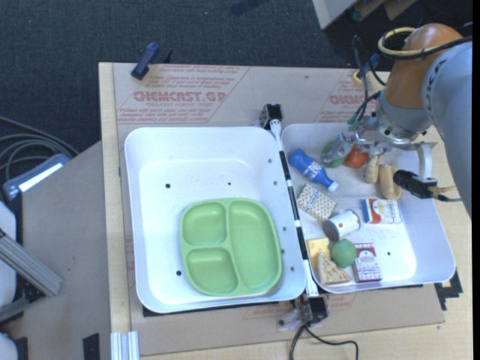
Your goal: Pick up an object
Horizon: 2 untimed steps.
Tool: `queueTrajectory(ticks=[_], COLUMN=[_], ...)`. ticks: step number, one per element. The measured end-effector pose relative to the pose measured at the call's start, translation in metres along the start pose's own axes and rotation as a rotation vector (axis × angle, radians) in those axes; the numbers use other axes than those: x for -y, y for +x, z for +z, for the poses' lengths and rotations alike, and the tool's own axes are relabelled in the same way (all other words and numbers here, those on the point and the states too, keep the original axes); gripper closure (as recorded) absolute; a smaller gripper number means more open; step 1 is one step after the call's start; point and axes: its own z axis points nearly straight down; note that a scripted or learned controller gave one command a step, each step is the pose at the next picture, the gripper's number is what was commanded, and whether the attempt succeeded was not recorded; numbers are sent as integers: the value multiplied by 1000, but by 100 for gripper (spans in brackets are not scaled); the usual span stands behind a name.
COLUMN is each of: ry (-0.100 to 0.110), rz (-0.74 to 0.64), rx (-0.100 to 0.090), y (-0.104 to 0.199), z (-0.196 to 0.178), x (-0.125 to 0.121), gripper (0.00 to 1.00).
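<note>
The tool (358, 147) hangs low over the right bin's (431, 257) far end, finger state indeterminate, directly above a small orange-red object with green (352, 156) beside a blue bottle (311, 169).

1. You've got two white bins (142, 156), side by side
2. One green divided plate (229, 244)
3. One blue bottle (311, 169)
4. One green ball (343, 253)
5. One small can (343, 223)

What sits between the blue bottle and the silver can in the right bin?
In the camera view, a checkered packet lies between the blue bottle and the silver can, in the right bin.
</note>
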Motion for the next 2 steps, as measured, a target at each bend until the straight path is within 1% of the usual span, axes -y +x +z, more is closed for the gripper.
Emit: queueTrajectory(ticks=[1, 2], ry=[12, -27], rz=[-1, 6], rx=[0, 12], y=[0, 48], z=[-8, -75], x=[3, 53], gripper=[100, 100])
